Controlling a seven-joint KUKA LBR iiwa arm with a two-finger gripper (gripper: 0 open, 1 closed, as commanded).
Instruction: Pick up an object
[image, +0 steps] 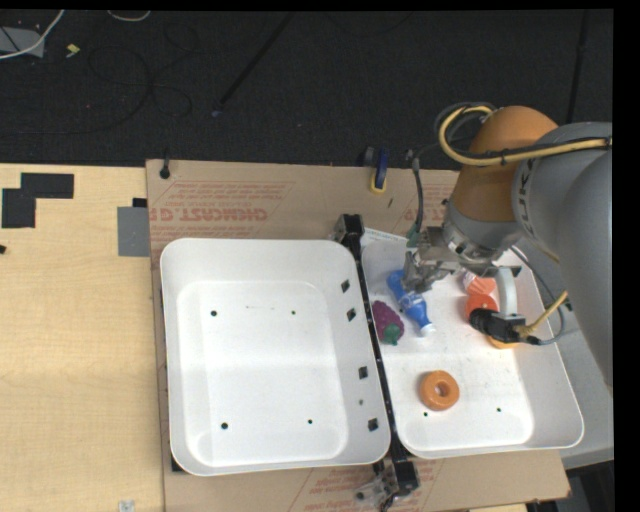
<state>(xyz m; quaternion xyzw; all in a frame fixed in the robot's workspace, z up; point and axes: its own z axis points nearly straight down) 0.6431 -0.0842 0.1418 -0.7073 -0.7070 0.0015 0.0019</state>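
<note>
Hanging low over the right bin (545, 425), the gripper (428, 262) sits just above a blue bottle (413, 305), seemingly lined up to grab it; whether it is spread or closed I cannot tell. A purple toy (387, 321) lies beside the bottle against the divider, with an orange ring (439, 390) nearer the front and a red piece (482, 296) under the arm.

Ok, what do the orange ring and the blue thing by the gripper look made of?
Orange ring: looks like foam or soft rubber, with a matte, slightly grainy, glare-free surface; could be dull plastic. Blue thing: probably smooth plastic, saturated colour with a paler glossy end; too small to be certain. Both lie in the right bin.
</note>
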